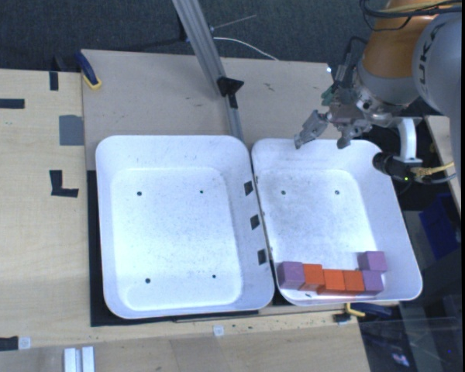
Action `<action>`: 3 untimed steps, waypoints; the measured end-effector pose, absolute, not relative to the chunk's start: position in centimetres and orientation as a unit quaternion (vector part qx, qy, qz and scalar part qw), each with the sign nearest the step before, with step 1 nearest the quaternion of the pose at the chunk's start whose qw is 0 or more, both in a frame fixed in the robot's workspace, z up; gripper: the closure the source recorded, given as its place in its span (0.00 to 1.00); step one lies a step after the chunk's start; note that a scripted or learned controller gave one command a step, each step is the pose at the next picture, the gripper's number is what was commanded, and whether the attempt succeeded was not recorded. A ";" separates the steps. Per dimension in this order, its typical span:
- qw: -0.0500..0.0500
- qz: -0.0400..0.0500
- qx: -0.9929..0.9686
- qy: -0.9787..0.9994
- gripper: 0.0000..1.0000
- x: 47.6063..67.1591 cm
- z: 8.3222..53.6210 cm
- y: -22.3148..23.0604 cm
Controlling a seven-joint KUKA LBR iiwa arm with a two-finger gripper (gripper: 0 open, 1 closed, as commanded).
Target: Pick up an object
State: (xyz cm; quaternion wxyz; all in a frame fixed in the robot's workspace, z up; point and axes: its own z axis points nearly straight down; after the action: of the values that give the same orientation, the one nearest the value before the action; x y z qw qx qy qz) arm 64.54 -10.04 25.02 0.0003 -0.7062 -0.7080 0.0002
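Observation:
Several purple and orange blocks lie in a row along the near wall of the right bin: a purple block at the left, orange blocks in the middle, and purple blocks at the right end. My gripper hangs above the far edge of the right bin, well away from the blocks. Its two fingers are spread apart and nothing is between them.
The left bin sits beside the right one. A slanted metal pole rises behind the bins. Blue-and-yellow clamps sit at the board's far left corner and near edge. Black cables hang at the right.

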 end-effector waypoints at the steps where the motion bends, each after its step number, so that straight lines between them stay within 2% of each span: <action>1: 0.004 0.004 -0.707 -0.707 0.00 62.6 9.1 -10.7; 2: 0.000 0.000 -0.706 -0.708 0.00 64.7 9.2 -8.8; 3: -0.003 -0.002 -0.707 -0.707 0.00 65.5 16.6 -9.7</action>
State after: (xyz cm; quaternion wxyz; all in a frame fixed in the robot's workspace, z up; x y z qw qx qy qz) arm 65.47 -9.68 16.58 -0.0026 -0.7068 -0.7074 -0.0020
